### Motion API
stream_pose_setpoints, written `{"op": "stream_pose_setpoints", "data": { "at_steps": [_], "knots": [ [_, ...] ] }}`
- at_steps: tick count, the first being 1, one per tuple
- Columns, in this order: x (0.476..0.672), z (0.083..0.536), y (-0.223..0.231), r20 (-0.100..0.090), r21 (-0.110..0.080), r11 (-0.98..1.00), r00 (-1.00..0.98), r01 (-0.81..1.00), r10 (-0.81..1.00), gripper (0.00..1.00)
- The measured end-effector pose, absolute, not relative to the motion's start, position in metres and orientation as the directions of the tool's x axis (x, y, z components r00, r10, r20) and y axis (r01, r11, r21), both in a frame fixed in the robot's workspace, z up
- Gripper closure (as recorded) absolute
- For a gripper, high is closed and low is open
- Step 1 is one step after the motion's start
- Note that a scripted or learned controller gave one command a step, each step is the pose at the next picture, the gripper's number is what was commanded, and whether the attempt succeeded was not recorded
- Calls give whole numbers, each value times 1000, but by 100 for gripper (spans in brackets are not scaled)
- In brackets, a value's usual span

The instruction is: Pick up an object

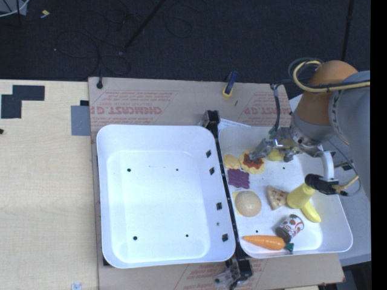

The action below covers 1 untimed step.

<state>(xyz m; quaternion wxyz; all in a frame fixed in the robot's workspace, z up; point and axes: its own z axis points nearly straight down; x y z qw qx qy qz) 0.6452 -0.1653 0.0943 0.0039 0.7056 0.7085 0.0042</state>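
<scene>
The right bin [338, 237] holds several small toys: a yellow piece [231, 161], a red and yellow piece [252, 164], a purple piece [237, 178], a beige ball [247, 203], a pizza slice [277, 196], a yellow bottle-shaped toy [304, 199], a printed can [291, 226] and a carrot [264, 241]. My gripper [261, 150] reaches in from the right and hangs low over the bin's far part, just above and to the right of the red and yellow piece. Nothing shows clearly between its tips.
The left bin [109, 162] lies beside the right one, with a black divider [219, 180] between them. A blue clamp [229, 84] stands on the cardboard behind the bins. The grey arm with its orange band [320, 95] covers the right bin's far right corner.
</scene>
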Motion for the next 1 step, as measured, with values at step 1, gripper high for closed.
{"op": "stream_pose_setpoints", "data": {
  "at_steps": [1],
  "knots": [
    [645,107,-165,2,8,5,-5,1000,1000,100]
  ]
}}
